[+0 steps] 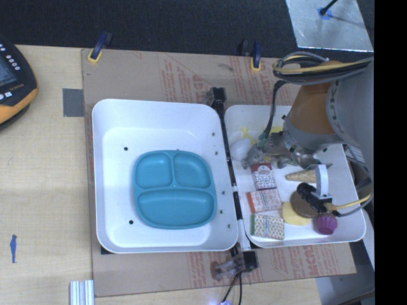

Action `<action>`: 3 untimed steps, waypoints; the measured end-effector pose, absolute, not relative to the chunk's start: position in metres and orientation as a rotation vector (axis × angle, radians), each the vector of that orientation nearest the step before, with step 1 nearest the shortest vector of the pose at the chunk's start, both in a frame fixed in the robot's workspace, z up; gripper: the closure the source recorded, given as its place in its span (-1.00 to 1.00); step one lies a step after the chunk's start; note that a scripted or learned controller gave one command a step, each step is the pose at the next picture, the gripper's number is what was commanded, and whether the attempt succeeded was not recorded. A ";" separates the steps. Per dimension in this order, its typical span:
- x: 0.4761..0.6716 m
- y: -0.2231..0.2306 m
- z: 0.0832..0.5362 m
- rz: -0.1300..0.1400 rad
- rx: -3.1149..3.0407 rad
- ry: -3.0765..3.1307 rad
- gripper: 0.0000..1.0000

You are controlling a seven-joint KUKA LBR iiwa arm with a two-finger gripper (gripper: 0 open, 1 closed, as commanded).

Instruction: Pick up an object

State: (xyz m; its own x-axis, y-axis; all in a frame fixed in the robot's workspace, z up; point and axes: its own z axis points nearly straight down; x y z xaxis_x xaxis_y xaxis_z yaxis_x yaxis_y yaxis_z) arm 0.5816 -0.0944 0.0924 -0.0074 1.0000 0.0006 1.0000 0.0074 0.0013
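The right bin (356,230) holds several small toy foods: a small red-and-white box (263,176), an orange-and-white packet (264,200), a patterned packet (268,226), a yellow disc (293,215), a brown round piece (305,204), a purple round piece (325,223), a tan cone (301,175) and a white lump (240,148). My gripper (267,150) is down in the upper part of this bin, just above the red-and-white box, under the grey arm with its orange band (313,110). The arm's bulk hides the fingertips.
The left bin (108,189) holds a blue three-compartment plate (173,188). Both bins rest on a cardboard sheet held by clamps (96,48). A yellow and black handheld device (11,81) lies at the far left. Cables (350,199) trail over the right bin.
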 end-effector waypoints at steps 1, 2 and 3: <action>0.537 -0.092 0.091 -0.009 2.222 2.231 -1.00; 0.579 -0.093 0.092 0.001 2.215 2.227 -1.00; 0.577 -0.094 0.102 -0.004 2.218 2.231 1.00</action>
State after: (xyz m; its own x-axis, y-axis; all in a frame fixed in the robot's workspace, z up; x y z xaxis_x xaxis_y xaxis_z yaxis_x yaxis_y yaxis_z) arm 0.5765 -0.0941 0.1022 -0.0058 1.0000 0.0009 1.0000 0.0058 -0.0046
